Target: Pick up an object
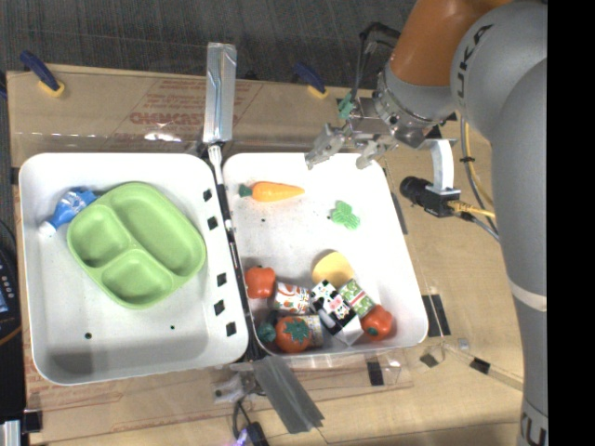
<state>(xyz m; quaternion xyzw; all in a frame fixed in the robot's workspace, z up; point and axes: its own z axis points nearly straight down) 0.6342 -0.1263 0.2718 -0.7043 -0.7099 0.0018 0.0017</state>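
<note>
Camera view: the gripper point(345, 152) hangs over the far rim of the right bin point(395, 214), its two fingers spread apart with nothing between them — one tip at the rim's left, the other nearer the arm. The grey arm point(493, 63) with its orange band comes in from the right.

Taking the right bin as landmark: a carrot point(271, 191) lies near its far left corner, leafy end toward the divider, just below and left of the gripper but apart from it. A small green piece point(345, 215) sits toward the bin's far right, clear of everything else. At the bin's near end a cluster is packed together — a yellow round thing point(332, 268), a red pepper point(260, 281) by the left wall, a tomato point(294, 334) at the near wall, another red fruit point(376, 322) at the near right, and a few printed cartons point(337, 305) touching one another in the middle. Which of them overlap I cannot tell exactly.

Left of the right bin, across the divider, the left bin point(121, 342) holds a green tray point(137, 242) with three compartments, tilted slightly, and a blue thing point(69, 204) tucked beside the tray's far left edge.
</note>
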